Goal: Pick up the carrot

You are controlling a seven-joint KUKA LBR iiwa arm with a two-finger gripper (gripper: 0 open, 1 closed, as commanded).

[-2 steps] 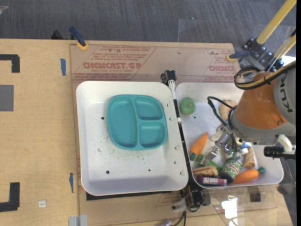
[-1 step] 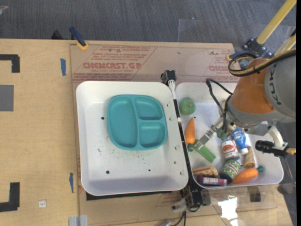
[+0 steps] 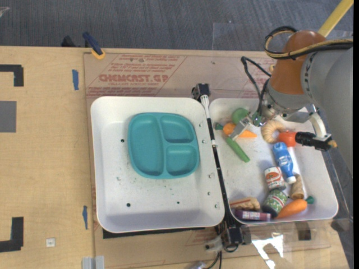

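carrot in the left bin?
No. The carrot lies in the right bin, near its front corner; the left bin holds a teal plate.

Bench (image 3: 45, 167): light wood top, bearing a printed cardboard sheet (image 3: 140, 74). On the sheet, two shallow white bins side by side: left bin (image 3: 112, 206), right bin (image 3: 325, 198).

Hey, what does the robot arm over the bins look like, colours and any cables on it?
The arm is bulky and rounded, with a pale grey casing and a glossy orange band above the wrist. Thin black cables loop around that band and trail down toward the small metallic tool.
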